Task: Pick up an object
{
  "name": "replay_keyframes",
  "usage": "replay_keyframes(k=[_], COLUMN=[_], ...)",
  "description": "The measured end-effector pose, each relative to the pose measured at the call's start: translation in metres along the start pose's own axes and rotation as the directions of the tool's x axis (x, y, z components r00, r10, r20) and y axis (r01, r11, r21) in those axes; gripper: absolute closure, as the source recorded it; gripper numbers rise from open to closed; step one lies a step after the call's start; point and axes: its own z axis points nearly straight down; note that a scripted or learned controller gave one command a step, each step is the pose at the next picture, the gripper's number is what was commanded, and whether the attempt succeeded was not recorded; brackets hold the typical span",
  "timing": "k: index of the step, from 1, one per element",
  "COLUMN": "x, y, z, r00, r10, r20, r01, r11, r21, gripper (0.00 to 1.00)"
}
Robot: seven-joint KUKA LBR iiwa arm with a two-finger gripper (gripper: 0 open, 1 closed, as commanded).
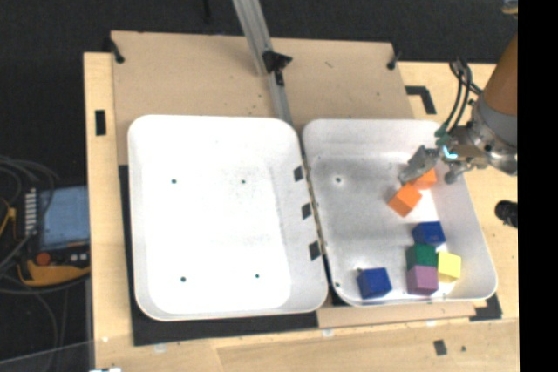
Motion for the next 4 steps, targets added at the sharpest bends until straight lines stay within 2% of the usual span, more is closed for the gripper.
replay_keyframes(k=[1, 3, 4], x=[0.0, -0.003, -0.006], y=[0.001, -0.008, -0.007], z=[-0.003, 0.085, 0.131], r00=[1.0, 1.0, 1.0], r10=[-0.001, 0.005, 0.006], r20=[0.001, 0.003, 0.006], r01=[0.001, -0.005, -0.006], r11=[1.0, 1.0, 1.0], r21=[-0.005, 0.001, -0.007], gripper=[0.0, 0.0, 0.0])
